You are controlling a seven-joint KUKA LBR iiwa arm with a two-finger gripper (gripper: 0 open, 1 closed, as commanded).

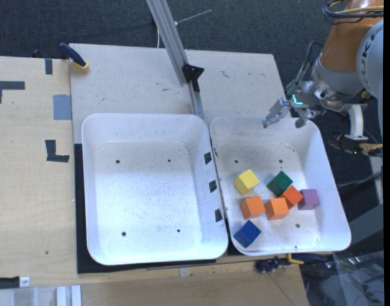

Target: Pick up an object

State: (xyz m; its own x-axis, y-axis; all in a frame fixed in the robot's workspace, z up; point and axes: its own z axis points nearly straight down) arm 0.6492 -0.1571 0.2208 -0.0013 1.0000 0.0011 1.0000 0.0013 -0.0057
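Several small cubes lie in the right bin (322, 146): a yellow cube (246, 181), a green cube (280, 183), two orange cubes (252, 206) (277, 208), a red-orange cube (292, 196), a purple cube (308, 199) and a blue cube (247, 233). My gripper (285, 116) hangs over the bin's far right corner, well behind the cubes. Its two fingers stand apart, open, with nothing between them.
The left bin (93, 171) sits beside the right one, sharing a middle rim. A slanted metal pole (171, 37) with a black clamp rises behind the bins. A blue and yellow tool (74, 55) lies at the far left of the bench.
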